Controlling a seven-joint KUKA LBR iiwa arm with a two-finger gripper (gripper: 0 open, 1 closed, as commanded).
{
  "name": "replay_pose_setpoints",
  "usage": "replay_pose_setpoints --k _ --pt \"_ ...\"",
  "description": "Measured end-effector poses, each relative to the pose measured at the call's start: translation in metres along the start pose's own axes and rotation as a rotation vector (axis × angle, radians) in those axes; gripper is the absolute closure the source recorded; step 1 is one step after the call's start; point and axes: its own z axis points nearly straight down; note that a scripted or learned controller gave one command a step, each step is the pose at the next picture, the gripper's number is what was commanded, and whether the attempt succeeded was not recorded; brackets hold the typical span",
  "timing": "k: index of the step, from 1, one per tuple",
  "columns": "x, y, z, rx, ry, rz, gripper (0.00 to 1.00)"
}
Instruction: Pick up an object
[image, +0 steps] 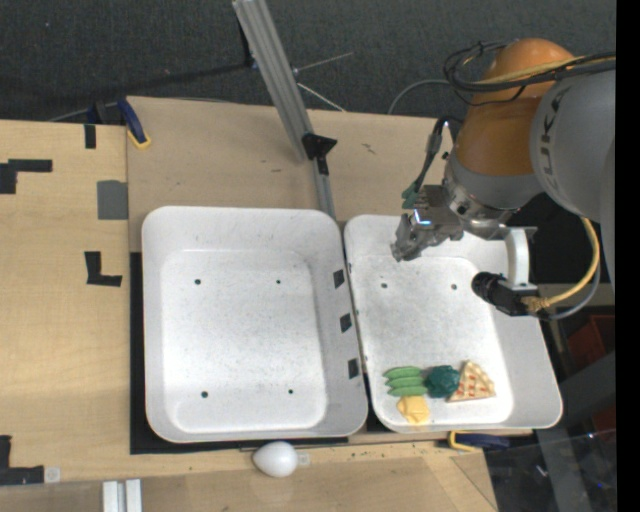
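A white egg-shaped object lies on the table at the near edge, just outside the left bin. Farther back, the right bin holds a tight near-corner cluster: green pea pods, a dark green lump too small to identify, a yellow piece, and a pizza-slice toy. Beyond, the end effector hangs over that bin's far end, well apart from them; whether it is spread or closed I cannot tell.

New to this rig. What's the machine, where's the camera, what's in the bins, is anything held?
One fixed camera looks down at a slant on a wooden bench with two shallow white bins. The grey arm with the orange band is a KUKA robot reaching in from the right. Its gripper hangs over the far end of the right bin, with nothing visibly between its fingers. At that bin's near end lie small toy foods: a green piece, a dark green one, a yellow one and a pizza-like slice. A white egg-shaped object sits on the bench in front of the left bin.
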Motion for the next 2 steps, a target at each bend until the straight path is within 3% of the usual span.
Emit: replay_pose_setpoints --k 2 --pt "0.121 0.011 0.030 -0.001 0.000 -0.001 1.00"
